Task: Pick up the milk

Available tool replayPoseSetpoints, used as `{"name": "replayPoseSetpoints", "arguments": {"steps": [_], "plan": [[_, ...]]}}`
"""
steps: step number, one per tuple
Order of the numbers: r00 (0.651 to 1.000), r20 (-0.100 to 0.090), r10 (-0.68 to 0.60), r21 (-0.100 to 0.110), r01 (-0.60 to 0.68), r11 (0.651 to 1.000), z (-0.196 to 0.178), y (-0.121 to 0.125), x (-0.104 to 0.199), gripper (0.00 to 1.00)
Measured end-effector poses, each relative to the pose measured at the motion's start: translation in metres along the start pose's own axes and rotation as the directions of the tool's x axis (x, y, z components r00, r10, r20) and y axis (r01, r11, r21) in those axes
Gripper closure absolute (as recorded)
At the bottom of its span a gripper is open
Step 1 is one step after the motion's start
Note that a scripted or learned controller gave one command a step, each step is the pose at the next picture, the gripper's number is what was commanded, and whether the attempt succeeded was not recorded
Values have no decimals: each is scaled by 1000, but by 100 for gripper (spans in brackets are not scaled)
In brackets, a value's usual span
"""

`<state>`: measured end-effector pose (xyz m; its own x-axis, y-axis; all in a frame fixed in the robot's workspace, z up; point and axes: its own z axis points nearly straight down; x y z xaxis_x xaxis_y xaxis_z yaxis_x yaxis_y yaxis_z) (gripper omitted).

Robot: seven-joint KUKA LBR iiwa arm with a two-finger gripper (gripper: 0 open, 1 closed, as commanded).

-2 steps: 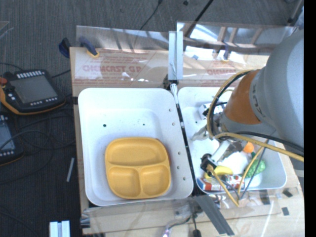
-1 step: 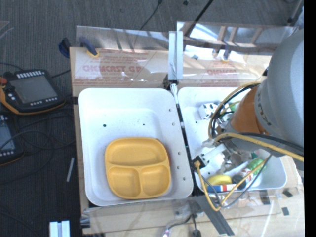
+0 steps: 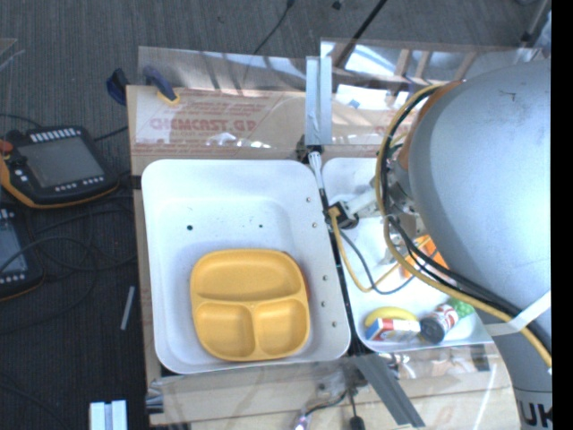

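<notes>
Grey arm (image 3: 483,177) covers the right bin (image 3: 345,182); jaws' state cannot be told. Yellow tray (image 3: 251,303) sits in the left bin (image 3: 179,204).

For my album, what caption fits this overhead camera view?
Grey robot arm looms over the right bin; a yellow divided plate sits in the left bin.

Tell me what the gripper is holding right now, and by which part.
Cannot be told. The grey arm covers most of the right bin, hiding any hold; no milk is identifiable.
</notes>
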<state>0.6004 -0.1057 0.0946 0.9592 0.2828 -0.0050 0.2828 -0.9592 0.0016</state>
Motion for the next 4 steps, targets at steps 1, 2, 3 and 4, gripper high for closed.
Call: {"name": "replayPoseSetpoints", "arguments": {"steps": [1, 2, 3, 4], "plan": [[996, -39, 76, -12, -77, 997, -2, -26, -102, 0], [997, -14, 80, -6, -80, 997, 3, 1, -16, 0], [996, -9, 85, -1, -85, 996, -23, 20, -118, 0], [996, 0, 86, 6, -86, 996, -30, 18, -120, 100]]}}
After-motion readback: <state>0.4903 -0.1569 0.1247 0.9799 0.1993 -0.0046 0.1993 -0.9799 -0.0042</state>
